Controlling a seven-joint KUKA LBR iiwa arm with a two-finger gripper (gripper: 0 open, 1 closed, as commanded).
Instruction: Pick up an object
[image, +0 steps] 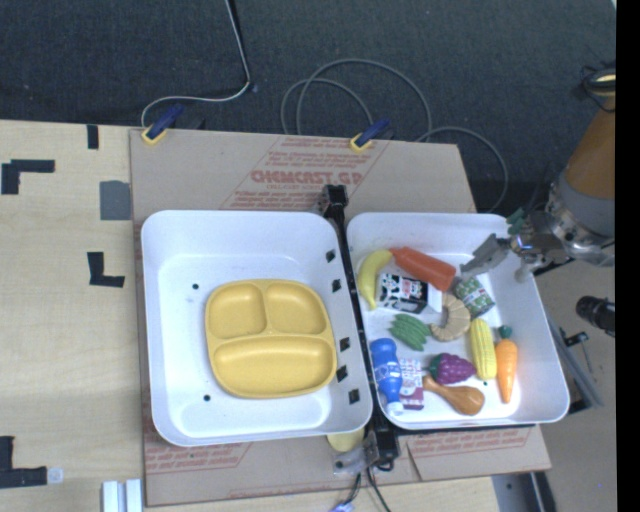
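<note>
The right bin (530, 300) holds several toy foods: a yellow banana (371, 276), a red pepper (425, 266), a black-and-white milk box (405, 292), a green-labelled can (475, 297), a tan piece (452, 320), a corn cob (482, 346), a carrot (507, 368), purple grapes (452, 368), a blue bottle (384, 364) and a drumstick (460, 396). My gripper (497, 264) hangs over the bin's upper right part, just above the can. It is open, with nothing between its fingers (480, 254).
The left bin (170, 300) holds a yellow divided plate (270, 335). A black clip (333, 203) joins the bins at the back. Cables lie on the dark floor behind the cardboard sheet (300, 165).
</note>
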